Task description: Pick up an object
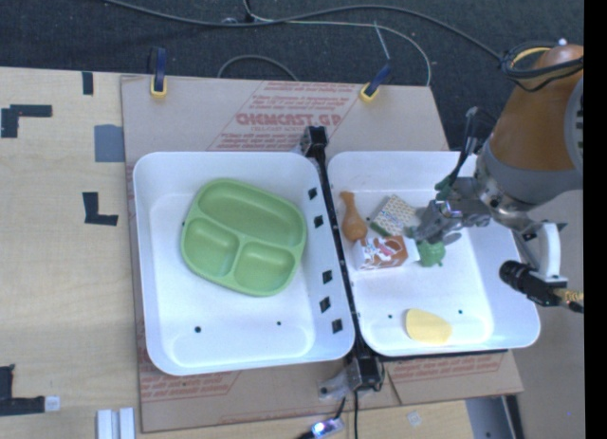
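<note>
The gripper (434,227) hangs low in the right bin (493,328), directly above a small green object (432,254), which lies just right of the snack packet (382,252). Whether its fingers are parted or clasping anything I cannot tell.

Two white bins (156,238) are sitting on brown cardboard (275,115) printed in red; left of the black divider (327,238) a pale green tray (244,236) is lying, right of it a yellow object (428,326).
</note>
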